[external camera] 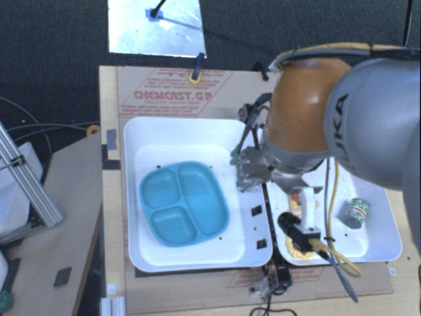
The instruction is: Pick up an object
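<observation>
- At frame centre, over the right wall of the left bin (pixel 141 143), the jaws hang low under the grey arm (pixel 371 117). Cannot tell how far open they are, and no object is visibly held.
- Left bin: blue divided plate (pixel 183 203) lies flat, centre-left of frame, just left of the jaws and apart from them.
- Right bin (pixel 385 239): small green-and-white can (pixel 357 211) sits at right, well apart from the jaws. A yellow item (pixel 297 253) lies at the lower edge, partly hidden, unclear what it is.
- Progress, as a judgement: nothing picked yet. Settling on a target, closing on it and lifting are all left.
</observation>
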Robot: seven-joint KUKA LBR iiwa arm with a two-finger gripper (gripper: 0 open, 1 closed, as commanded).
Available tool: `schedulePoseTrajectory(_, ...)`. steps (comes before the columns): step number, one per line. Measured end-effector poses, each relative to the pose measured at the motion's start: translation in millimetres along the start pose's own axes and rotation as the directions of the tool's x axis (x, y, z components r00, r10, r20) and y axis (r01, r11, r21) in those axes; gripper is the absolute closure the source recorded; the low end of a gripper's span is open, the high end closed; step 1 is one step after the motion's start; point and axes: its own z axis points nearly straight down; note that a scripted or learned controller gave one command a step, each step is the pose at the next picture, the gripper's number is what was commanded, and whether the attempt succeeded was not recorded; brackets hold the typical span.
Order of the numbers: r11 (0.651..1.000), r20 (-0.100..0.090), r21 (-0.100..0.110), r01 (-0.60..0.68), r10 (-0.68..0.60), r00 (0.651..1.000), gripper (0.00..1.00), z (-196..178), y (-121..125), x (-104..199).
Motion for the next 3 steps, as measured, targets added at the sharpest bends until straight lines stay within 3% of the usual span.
schedulePoseTrajectory(1,1.0,-0.003,-0.007,-0.002,0.002,1.0,1.0,172,76,37)
schedulePoseTrajectory(2,1.0,-0.003,-0.005,0.001,-0.001,1.0,1.0,70,-5,83)
schedulePoseTrajectory(3,1.0,0.002,-0.01,-0.011,0.011,1.0,1.0,65,76,54)
